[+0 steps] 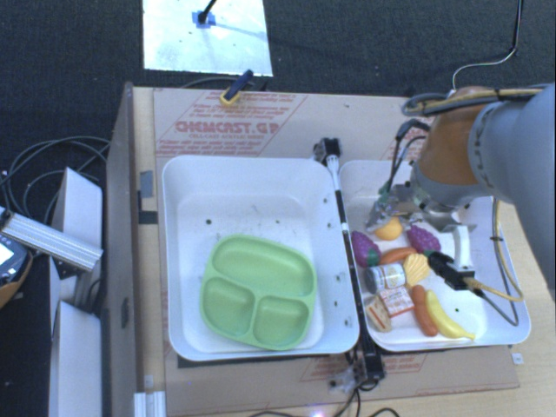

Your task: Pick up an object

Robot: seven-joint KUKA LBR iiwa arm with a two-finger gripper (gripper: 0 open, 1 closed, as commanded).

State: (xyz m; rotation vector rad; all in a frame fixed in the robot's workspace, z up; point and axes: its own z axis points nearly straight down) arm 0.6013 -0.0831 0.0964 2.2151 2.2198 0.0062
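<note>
Two white bins sit side by side on the tabletop (261, 115): the left bin (187, 233) holds one green tray (258, 292) with three compartments, and the right bin (512, 315) holds the toy food. Counted there are one banana (452, 315), one carrot (423, 309), one purple grape bunch (423, 237), one dark purple piece (364, 248), one small yellow piece (390, 228), one orange piece (398, 254), one yellow shell-like piece (418, 268), one can (385, 277) and one small carton (389, 306). One arm (486, 146) reaches in over the right bin.
</note>
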